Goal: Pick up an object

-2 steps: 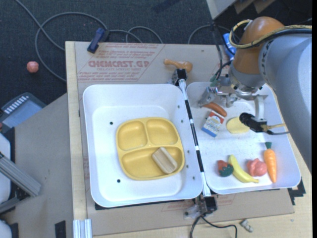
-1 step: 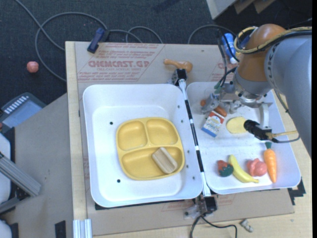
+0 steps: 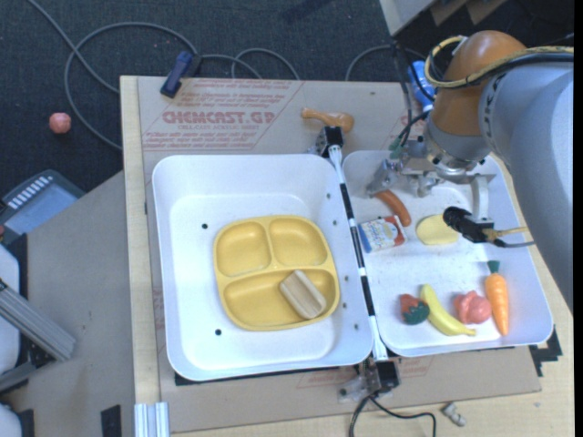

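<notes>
The sausage point(image 3: 394, 207) is lying at the back left of the right bin point(image 3: 533, 328), slanting down to the right, and the gripper point(image 3: 407, 178) is hovering right over its upper end. It is looking like a small toy of moulded plastic — light, stiff and rather slick, so it is likely to roll or squirt out unless taken across its narrow middle. It is showing a reddish-orange skin, rounded at both ends.

Going left to right: the left bin point(image 3: 173, 244) is holding a yellow divided tray point(image 3: 232, 244) with a tan bread piece point(image 3: 302, 294) in its lower compartment. In the right bin a small carton point(image 3: 381, 234) is sitting just below the sausage, then a pale yellow disc point(image 3: 437, 231), a banana point(image 3: 444, 312) and a carrot point(image 3: 496, 302). Whether the end effector is spread or closed — I cannot tell.
</notes>
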